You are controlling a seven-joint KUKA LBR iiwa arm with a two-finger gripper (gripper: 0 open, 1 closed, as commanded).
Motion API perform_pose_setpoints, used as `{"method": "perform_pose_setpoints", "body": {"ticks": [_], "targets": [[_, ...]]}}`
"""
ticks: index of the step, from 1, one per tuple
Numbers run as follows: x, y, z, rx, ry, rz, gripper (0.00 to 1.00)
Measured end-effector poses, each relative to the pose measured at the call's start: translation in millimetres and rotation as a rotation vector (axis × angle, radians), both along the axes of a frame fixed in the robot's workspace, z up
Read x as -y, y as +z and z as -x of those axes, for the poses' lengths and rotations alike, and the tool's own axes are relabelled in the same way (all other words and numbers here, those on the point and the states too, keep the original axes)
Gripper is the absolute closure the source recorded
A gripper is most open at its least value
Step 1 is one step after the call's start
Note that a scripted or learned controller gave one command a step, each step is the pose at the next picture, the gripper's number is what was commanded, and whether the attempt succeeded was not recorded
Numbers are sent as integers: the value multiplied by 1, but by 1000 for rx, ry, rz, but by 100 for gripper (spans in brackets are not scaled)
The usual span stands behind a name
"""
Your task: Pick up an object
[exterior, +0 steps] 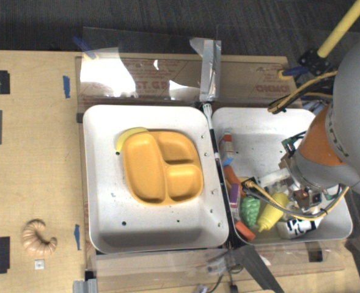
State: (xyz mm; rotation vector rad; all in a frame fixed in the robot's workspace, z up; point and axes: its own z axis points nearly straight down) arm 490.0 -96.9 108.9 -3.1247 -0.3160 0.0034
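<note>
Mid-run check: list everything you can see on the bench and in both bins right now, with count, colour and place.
Shallow white bins: two, white, side by side on the bench.
Divided plastic tray: one, orange-yellow, middle of the left bin.
Yellow curved piece: one, yellow, tucked under the tray's upper-left edge.
Bumpy green toy: one, green, lower part of the right bin.
Yellow bottle-shaped toy: one, yellow, beside the green toy.
Curled tan ridged object: one, tan, on the bench left of the bins.
Arm's tool: one, grey, low over the right bin.
</note>
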Motion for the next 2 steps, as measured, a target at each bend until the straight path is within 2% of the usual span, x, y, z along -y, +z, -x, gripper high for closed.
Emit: {"method": "perform_pose_setpoints", "body": {"ticks": [1,2], "targets": [[-1,0,6,14,15,0,100],[-5,19,10,4,3,0,100]]}}
